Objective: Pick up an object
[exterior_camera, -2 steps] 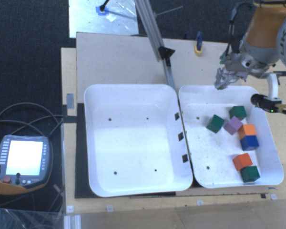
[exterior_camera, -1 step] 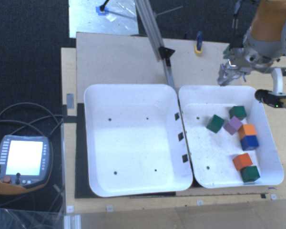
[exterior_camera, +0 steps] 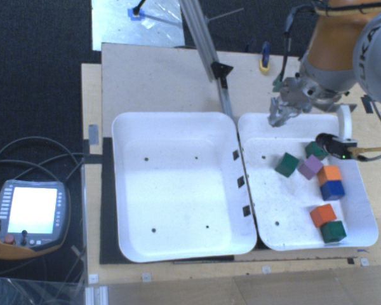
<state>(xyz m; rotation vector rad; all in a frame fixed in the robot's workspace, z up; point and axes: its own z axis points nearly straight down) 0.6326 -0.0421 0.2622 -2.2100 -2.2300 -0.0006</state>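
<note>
Blocks, 7 counted, are held in the right bin (exterior_camera: 368, 237), all toward its right side. A green block (exterior_camera: 286, 164) lies nearest the bin's middle, with a purple block (exterior_camera: 310, 166) just beside it. A dark green block (exterior_camera: 315, 149) is set near the far right corner. An orange block (exterior_camera: 331, 173) is touching a blue block (exterior_camera: 332, 190) along the right wall. An orange-red block (exterior_camera: 322, 214) and another green block (exterior_camera: 333, 231) are touching near the near right corner.

Gripper (exterior_camera: 278, 117): recorded above the far edge of the right bin, toward its left corner, well apart from every block. Nothing is seen between its fingers. Whether they are apart or together cannot be told.

Left bin (exterior_camera: 124, 170): white, shallow.

Status: no object picked yet, as judged.

Risks noted:
- Blocks are packed in touching pairs; a neighbour could be nudged or a finger blocked on descent.
- Blocks against the right wall leave little finger room; a wall strike is possible.
- The green block nearest the middle is judged the safest target.
</note>
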